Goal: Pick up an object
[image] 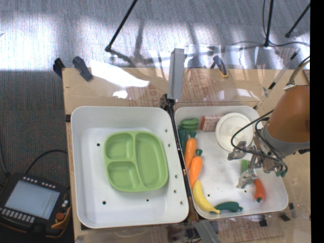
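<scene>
Pendant at bottom left, beside worktop. Left bin: green 3-section plate. Right bin: 2 carrots, banana, dark green pepper, white bowl. Claw low near small carrot; finger gap cannot be told, no grip visible.
</scene>
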`<move>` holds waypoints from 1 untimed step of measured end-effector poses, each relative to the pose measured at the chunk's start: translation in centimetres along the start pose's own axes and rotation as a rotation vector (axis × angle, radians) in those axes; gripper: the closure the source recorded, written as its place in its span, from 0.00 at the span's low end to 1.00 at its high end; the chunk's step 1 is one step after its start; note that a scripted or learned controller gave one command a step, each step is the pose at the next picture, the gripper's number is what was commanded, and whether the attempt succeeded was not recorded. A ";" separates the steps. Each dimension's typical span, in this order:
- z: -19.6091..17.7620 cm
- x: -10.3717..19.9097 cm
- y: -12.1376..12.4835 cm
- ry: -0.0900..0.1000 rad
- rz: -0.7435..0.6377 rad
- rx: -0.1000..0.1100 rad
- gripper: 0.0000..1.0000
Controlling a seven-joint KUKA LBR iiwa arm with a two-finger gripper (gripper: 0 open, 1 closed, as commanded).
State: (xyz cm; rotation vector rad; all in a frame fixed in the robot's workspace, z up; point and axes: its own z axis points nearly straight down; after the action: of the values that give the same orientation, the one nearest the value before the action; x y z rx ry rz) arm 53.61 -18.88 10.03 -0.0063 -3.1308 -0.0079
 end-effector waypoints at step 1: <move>-11.5 1.3 -2.2 -0.022 -0.136 0.009 0.00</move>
State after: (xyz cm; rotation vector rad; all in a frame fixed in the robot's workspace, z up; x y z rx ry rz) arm 52.38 -21.17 21.54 0.2078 -3.1458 0.0059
